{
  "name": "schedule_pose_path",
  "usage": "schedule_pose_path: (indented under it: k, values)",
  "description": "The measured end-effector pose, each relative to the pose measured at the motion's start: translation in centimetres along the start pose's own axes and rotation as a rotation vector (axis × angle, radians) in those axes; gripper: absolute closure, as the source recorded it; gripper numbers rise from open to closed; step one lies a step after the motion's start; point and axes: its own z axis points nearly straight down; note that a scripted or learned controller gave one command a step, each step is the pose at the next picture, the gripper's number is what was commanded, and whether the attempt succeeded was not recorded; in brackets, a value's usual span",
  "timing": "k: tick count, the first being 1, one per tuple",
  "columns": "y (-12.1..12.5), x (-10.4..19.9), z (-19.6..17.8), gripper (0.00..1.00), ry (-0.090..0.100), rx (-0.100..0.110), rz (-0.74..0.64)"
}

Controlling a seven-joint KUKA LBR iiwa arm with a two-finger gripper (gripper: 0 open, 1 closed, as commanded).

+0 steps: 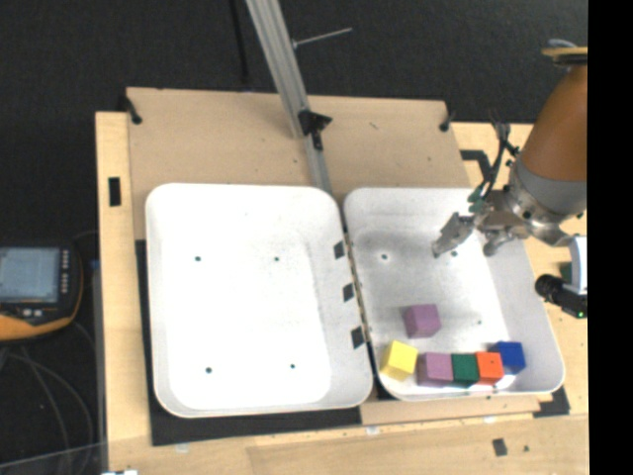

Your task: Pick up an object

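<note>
Several small blocks lie in the right bin point(396, 216). A purple block point(422, 320) sits alone near the bin's middle. Along the front wall stand a yellow block point(401, 358), a second purple block point(434, 367), a green block point(465, 367), an orange block point(490, 365) and a blue block point(510, 355). My gripper point(472, 237) hangs over the far right part of this bin, well behind the blocks. Its two fingers are spread apart with nothing between them.
The left bin point(247, 295) lies beside the right one. A metal pole point(282, 67) slants up from between the bins at the back. A small screen device point(35, 280) sits off the bench at the left.
</note>
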Motion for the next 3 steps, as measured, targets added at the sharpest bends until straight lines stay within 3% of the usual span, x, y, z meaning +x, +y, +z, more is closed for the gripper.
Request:
schedule_pose_path:
  k: [1,2,3]
  values:
    - [0.0,0.0,0.0,0.0,0.0,0.0,0.001]
    - [-4.7,4.6,-3.0,0.0,0.001,-0.001,-0.007]
    - [-5.6,6.6,10.3,0.0,-0.001,-0.004,0.002]
